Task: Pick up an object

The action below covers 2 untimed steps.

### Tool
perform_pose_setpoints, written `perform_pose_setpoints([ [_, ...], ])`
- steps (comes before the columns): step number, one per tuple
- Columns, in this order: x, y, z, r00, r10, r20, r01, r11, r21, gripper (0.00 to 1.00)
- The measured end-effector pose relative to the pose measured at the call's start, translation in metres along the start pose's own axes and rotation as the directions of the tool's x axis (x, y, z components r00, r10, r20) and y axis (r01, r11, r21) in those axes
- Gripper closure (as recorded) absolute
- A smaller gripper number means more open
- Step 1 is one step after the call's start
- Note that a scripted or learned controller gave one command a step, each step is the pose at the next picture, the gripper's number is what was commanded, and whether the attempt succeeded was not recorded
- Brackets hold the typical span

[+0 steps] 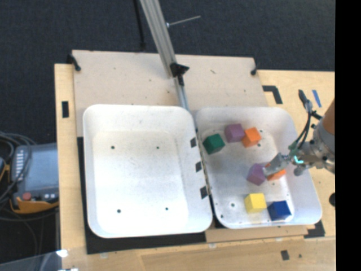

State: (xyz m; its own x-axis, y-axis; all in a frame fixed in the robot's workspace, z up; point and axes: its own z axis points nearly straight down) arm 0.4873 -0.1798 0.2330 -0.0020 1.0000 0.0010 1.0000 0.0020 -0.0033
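- The pincer (pixel 278 166) is lowered into the right white bin (pixel 299 205); its opening cannot be told.
- A purple cube (pixel 256 173) and a small orange block (pixel 276 175) are seen just beside it.
- A yellow cube (pixel 255 202) and a blue cube (pixel 278 210) are set nearer the front wall.

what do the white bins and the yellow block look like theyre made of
White bins: likely thin moulded plastic, given rounded corners, a shallow formed rim and a smooth, slightly speckled surface. Yellow block: solid matte colour with crisp edges, probably painted wood or foam; the view is too coarse to tell which.
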Motion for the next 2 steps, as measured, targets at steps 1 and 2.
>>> perform_pose_setpoints([
  [1, 0.0, 0.001, -0.002, 1.0, 0.002, 0.002, -0.002, 1.0, -0.005, 0.0],
  [2, 0.0, -0.001, 0.04, 1.0, 0.003, 0.001, -0.003, 1.0, 0.0, 0.0],
])
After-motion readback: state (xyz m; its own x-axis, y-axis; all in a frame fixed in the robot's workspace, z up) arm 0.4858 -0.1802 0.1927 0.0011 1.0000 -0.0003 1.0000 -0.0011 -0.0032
